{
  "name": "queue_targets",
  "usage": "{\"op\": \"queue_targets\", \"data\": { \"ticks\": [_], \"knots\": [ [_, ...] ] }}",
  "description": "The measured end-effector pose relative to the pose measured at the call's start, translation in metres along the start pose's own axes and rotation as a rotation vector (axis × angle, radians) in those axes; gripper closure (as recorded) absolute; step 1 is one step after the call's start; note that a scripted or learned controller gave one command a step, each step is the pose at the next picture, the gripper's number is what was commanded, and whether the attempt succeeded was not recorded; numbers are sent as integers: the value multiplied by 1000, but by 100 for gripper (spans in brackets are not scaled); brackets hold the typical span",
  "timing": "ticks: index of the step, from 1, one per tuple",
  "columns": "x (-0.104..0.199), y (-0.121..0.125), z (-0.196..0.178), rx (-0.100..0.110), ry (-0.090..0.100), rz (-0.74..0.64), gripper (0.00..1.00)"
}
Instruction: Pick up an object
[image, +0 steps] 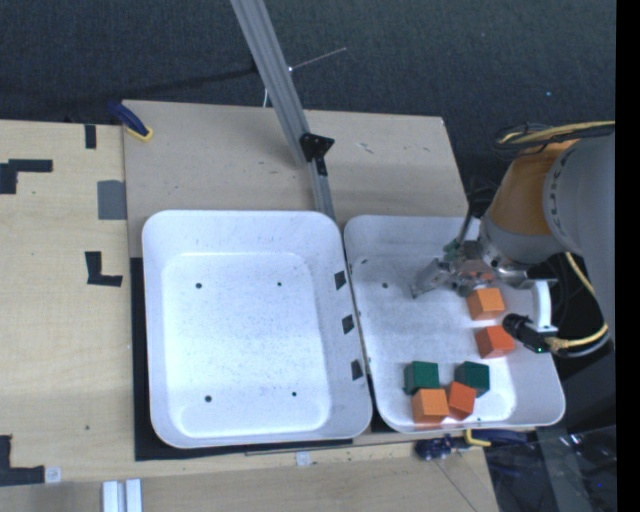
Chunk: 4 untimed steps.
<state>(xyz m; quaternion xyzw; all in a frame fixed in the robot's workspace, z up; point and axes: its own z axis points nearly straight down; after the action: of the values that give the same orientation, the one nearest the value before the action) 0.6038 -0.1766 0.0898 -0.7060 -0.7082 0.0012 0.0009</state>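
Four blocks (445, 388) huddle at the right bin's (400, 300) near rim, two orange cubes (490, 320) beyond them, likely light, rigid, best pinched across flat sides, beside the gripper (445, 277), whose opening I cannot tell.

Both bins, left bin (160, 240) at 9 o'clock and right bin (385, 235) at 3 o'clock: white plastic, smooth, faint sheen, peppered with fine dark specks. Bench top (60, 330): pale wood-grain board, matt. Pole (280, 75) at 12 o'clock: bare grey metal, brushed look. Blocks at 5 o'clock, orange (431, 404) and green (421, 375): matt, soft-edged, foam-like. Arm (585, 195): smooth grey casing, glossy orange band (520, 195).
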Motion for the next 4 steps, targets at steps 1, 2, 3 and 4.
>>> {"op": "queue_targets", "data": {
  "ticks": [1, 2, 3, 4],
  "knots": [
    [0, 0, -12, -1, 1, -1, 100],
    [5, 1, -54, -6, 0, 0, 100],
    [9, 0, -117, -9, -1, 0, 100],
    [10, 1, -167, -7, -1, 0, 100]
  ]
}}
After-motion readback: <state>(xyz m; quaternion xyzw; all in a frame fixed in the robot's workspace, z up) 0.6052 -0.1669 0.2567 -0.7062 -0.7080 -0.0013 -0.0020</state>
